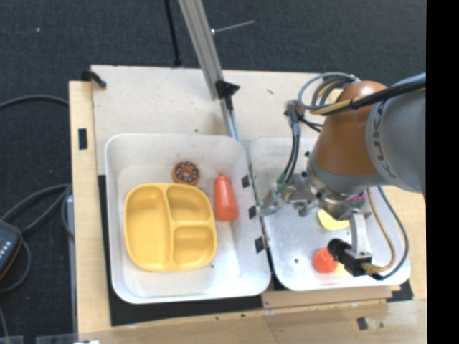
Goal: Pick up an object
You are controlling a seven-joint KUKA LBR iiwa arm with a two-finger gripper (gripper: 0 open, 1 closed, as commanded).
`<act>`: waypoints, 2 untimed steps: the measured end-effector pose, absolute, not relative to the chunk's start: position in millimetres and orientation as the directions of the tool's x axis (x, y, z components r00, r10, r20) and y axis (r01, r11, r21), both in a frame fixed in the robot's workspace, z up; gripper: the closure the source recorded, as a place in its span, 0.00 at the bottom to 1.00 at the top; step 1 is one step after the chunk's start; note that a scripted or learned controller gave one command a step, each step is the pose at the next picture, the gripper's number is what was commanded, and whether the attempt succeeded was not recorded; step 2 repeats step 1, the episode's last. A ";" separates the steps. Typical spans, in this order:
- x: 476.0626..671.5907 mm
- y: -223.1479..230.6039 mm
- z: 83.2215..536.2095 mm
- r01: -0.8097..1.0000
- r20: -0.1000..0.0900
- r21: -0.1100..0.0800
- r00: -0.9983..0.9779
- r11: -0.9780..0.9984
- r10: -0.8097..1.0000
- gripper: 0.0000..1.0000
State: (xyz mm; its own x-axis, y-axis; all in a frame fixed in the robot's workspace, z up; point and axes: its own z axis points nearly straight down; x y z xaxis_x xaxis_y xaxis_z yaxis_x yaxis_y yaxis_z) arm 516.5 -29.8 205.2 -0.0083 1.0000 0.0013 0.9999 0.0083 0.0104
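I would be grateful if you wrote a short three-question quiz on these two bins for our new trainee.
1. Multiple choice: the yellow divided tray lies in A) the bin on the view's left, B) the bin on the view's right, C) neither bin.
2. True or false: the doughnut sits inside one of the tray's compartments.
3. Fill the gap: the arm hangs over the bin on the view's ___.
Key: 1 A; 2 false, it lies on the bin floor beside the tray; 3 right.
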 end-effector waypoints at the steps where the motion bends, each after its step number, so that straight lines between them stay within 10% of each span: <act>1: 489.7 31.4 200.9 1.000 0.002 0.000 -0.008 0.008 1.000 0.00; 2: 489.7 31.4 200.9 1.000 0.002 0.000 -0.008 0.008 1.000 0.00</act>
